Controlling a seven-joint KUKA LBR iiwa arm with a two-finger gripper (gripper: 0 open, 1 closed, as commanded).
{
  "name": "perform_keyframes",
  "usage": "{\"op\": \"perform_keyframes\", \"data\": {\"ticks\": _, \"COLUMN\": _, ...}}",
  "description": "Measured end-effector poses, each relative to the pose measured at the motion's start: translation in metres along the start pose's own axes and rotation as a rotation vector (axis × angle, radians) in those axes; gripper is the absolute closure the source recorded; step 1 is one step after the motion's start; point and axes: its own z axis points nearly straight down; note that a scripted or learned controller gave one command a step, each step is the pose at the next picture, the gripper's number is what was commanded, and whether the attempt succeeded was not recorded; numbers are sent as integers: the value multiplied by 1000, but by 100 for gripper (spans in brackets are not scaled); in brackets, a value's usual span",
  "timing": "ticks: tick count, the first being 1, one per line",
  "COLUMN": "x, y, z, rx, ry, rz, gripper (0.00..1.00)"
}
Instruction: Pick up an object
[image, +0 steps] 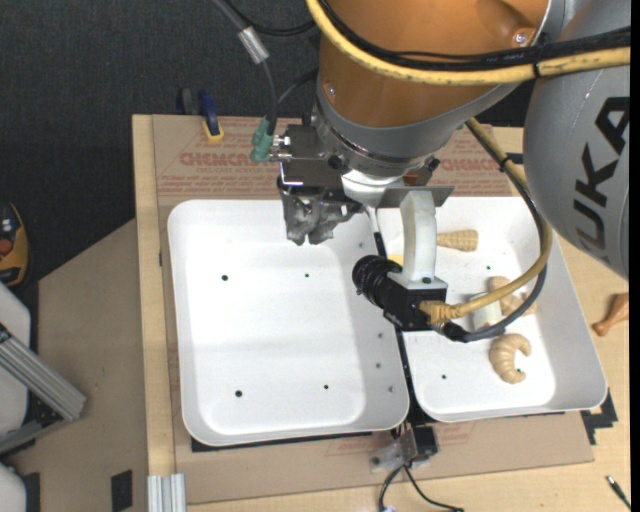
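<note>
We see the claw (312, 222) hanging over the far edge of the left bin (200, 330), close to the divide between the two bins. Its dark metal fingers point down toward the white floor of that bin, but they bunch together in shadow and we cannot tell whether they are spread or pressed together; nothing is visibly caught between them.

The objects lie in the right bin (570, 385). A croissant-shaped toy pastry (511, 356) rests near the right bin's near right corner. A ridged tan cone-like piece (460, 240) lies near that bin's far edge. Between these two, a pale rounded object (492, 308) sits partly behind a yellow cable (500, 290) that loops down from the arm (420, 70).

A white bracket (420, 240) descends from the wrist beside the claw, ending in a black fitting (390, 288) over the divide between the bins.

Both bins rest on a cardboard sheet (160, 180) laid on the table. At the sheet's far left corner stands a small blue and yellow clamp (209, 115).
</note>
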Motion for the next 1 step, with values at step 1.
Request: {"op": "perform_keyframes", "data": {"ticks": 1, "x": 0, "y": 1, "z": -41, "rx": -14, "ry": 6, "rz": -3, "gripper": 100}}
